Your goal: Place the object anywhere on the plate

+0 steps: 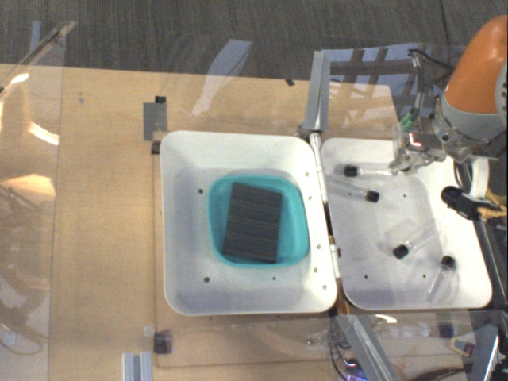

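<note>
Teal plate (295,213) already carried a dark ridged block (253,222) in the left bin (182,236); the tool (406,155) hovered over the right bin (468,284), grip unclear, so retreating straight upward seemed wisest.

You look down from one fixed camera above the table (87,213), tilted toward its far edge, far enough back to take in both white bins (178,228) whole.

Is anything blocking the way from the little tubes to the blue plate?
The raised bin walls stand between the tubes and the plate. A dark block already covers most of the plate. The gripper hangs over the tubes' bin.
</note>
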Robot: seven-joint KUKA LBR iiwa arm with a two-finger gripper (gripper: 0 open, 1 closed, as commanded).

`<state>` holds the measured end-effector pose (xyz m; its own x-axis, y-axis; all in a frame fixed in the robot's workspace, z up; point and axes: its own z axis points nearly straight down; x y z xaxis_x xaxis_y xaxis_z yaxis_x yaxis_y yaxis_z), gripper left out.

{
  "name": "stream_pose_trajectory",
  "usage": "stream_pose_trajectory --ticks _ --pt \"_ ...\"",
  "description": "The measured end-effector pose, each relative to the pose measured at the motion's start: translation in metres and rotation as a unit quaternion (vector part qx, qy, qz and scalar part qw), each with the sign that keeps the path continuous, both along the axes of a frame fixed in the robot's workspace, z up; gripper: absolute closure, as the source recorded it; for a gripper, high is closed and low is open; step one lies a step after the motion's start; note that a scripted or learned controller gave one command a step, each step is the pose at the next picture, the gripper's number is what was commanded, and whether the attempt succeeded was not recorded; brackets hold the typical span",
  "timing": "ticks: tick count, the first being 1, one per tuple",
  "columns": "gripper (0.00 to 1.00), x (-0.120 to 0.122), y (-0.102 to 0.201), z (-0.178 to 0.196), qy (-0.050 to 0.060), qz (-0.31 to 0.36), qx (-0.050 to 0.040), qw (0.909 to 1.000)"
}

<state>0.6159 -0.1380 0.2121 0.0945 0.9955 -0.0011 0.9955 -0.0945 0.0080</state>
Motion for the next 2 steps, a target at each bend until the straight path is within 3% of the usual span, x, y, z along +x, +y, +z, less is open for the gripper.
stream_pose_trajectory --ticks 1,2 --pt "0.00 0.000 0.000 0.000 0.000 0.000 0.0000 1.0000" --pt "0.00 0.015 -0.039 0.123 -0.003 -0.045 -0.0009 0.9990"
